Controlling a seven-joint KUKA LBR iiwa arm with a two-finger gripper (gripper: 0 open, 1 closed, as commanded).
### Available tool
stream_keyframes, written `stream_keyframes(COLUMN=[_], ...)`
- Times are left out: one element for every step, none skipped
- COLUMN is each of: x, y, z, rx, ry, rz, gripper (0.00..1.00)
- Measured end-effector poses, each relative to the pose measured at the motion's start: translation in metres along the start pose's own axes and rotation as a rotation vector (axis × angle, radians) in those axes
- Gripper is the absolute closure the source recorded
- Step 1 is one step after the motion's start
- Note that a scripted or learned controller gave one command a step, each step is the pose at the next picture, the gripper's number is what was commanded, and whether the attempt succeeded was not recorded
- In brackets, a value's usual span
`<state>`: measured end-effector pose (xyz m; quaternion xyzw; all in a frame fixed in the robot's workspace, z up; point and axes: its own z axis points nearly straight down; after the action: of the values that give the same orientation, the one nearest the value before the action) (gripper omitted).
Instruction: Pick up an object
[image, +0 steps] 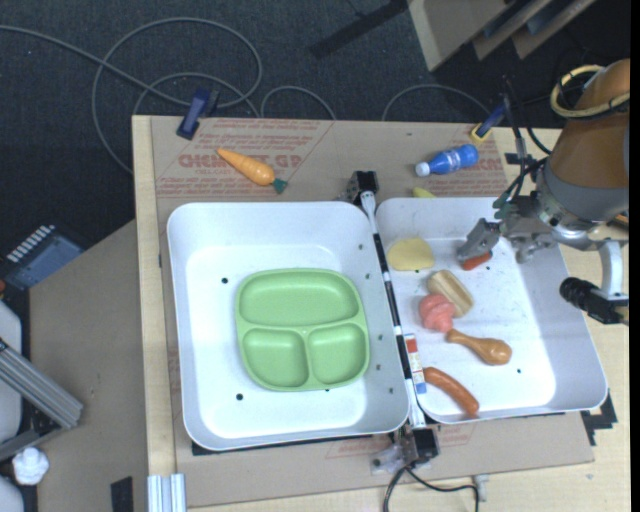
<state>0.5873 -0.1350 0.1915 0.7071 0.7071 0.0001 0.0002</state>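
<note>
The right bin (560, 350) holds several toy foods: a pale yellow flat piece (410, 253), a tan bun (450, 291), a pink lump (436, 314), a brown drumstick (481, 347), an orange sausage (450, 390) and a small red piece (476, 262). My gripper (505, 243) hangs low over the bin's far part, fingers spread apart and open. Its left finger (482, 240) ends just above the red piece. Nothing sits between the fingers.
The left bin (200, 250) carries a green divided plate (300, 328). On the cardboard behind the bins lie an orange carrot (250, 166), a blue bottle (448, 160) and a blue clip (195, 113). A black clamp (364, 186) sits where the bins meet.
</note>
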Motion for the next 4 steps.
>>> stream_keyframes(x=[0.018, 0.043, 0.044, 0.044], y=[-0.002, -0.007, -0.033, -0.033], z=[0.105, 0.107, 0.107, 0.097], rx=[0.002, 0.003, 0.003, 0.001], ry=[0.001, 0.001, 0.001, 0.001], rz=[0.0, 0.0, 0.001, 0.001], gripper=[0.0, 0.0, 0.0, 1.0])
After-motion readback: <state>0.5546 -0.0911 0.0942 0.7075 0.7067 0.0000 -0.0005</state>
